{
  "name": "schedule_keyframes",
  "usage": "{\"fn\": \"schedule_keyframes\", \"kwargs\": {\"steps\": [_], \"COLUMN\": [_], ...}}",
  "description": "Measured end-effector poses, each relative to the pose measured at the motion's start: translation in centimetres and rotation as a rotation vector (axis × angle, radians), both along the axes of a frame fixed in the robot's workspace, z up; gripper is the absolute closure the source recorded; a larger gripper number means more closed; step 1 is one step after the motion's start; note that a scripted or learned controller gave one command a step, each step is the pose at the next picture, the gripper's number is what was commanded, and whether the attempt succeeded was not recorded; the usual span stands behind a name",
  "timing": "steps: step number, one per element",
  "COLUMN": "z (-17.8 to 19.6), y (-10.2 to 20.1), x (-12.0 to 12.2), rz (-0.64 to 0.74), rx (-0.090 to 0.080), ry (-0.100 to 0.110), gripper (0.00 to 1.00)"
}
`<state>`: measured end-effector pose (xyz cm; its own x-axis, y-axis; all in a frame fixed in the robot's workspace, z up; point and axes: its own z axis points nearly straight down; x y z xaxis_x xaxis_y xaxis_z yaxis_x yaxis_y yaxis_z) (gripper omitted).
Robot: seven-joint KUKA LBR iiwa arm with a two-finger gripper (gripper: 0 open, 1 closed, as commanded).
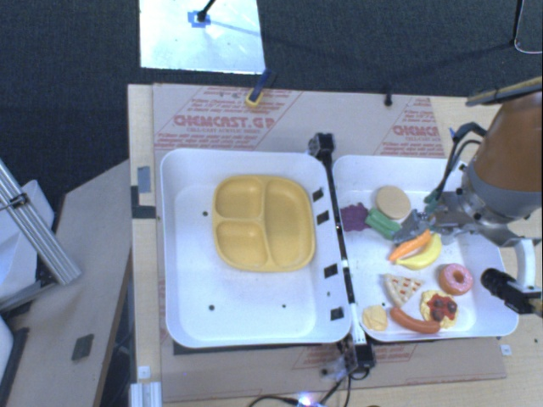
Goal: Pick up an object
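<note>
The right bin (pixel 356 172) holds several toy foods. A purple grape bunch (pixel 354 217) lies at its left, with a burger (pixel 389 208) with a tan bun beside it. An orange carrot (pixel 409 247) lies across a yellow banana (pixel 424 256) in the middle. Nearer the front are a pink donut (pixel 456 278), a pizza slice (pixel 403 288), a red sausage (pixel 414 320), a small topped tart (pixel 439 307) and a yellow piece (pixel 374 316). My gripper (pixel 422 224) is low over the bin, right at the carrot's upper end and just right of the burger.
The left bin (pixel 187 253) holds a yellow divided plate (pixel 263 222). A black divider with clips (pixel 333 227) runs between the bins. The arm's grey and orange body (pixel 509 159) overhangs the right bin's far right side. A black fitting (pixel 502 285) sits at the right rim.
</note>
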<state>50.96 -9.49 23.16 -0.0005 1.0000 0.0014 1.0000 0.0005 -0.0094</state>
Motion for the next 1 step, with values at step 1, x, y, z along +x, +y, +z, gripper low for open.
{"fn": "schedule_keyframes", "kwargs": {"steps": [1], "z": [0.51], "y": [0.01], "x": [0.23], "rz": [0.002], "rx": [-0.001], "ry": [-0.011], "gripper": [0.00]}}
